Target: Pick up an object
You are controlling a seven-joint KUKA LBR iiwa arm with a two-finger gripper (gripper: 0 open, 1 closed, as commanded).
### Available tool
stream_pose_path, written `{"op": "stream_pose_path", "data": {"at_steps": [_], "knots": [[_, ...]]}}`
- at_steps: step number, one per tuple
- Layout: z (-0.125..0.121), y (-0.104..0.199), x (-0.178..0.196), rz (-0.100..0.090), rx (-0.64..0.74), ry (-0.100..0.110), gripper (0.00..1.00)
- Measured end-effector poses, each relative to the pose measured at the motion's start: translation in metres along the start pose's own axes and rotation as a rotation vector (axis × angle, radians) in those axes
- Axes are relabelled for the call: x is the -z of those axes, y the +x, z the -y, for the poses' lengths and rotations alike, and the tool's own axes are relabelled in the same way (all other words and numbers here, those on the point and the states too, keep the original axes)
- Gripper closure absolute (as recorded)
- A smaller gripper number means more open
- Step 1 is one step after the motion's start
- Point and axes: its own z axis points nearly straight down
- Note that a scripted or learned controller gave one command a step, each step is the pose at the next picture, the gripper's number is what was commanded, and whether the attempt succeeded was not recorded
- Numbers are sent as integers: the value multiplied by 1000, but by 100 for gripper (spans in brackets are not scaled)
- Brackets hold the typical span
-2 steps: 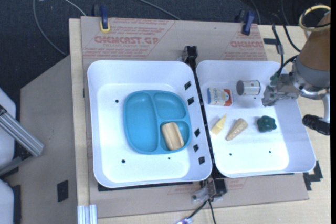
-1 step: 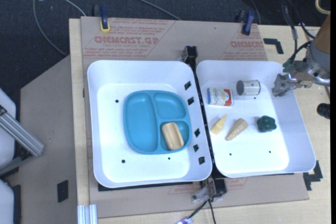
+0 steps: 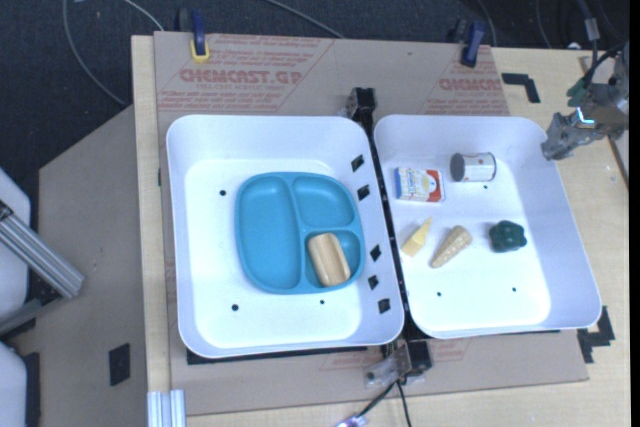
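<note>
The right bin [image 3: 560, 255] holds several small objects. A white, blue and red carton [image 3: 417, 184] lies near its left wall, and a grey can [image 3: 473, 167] lies on its side just right of the carton. Below them are a small yellow wedge [image 3: 416, 237], a longer tan wedge [image 3: 450, 246] and a dark green lump [image 3: 507, 235]. My gripper [image 3: 562, 141] hangs at the bin's upper right rim, apart from all of them, with nothing seen in it. The can is the closest object, to its left.
The left bin [image 3: 200, 215] carries a blue divided plate [image 3: 290, 225] with a tan bread-like roll [image 3: 328, 257] in its lower right compartment. Black clips run along the seam between the bins [image 3: 372, 215]. Cables lie on the dark floor beyond the bench.
</note>
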Motion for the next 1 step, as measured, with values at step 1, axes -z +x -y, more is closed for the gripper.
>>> {"op": "stream_pose_path", "data": {"at_steps": [1], "knots": [[-7,57,-16,-6,5,10,100]]}}
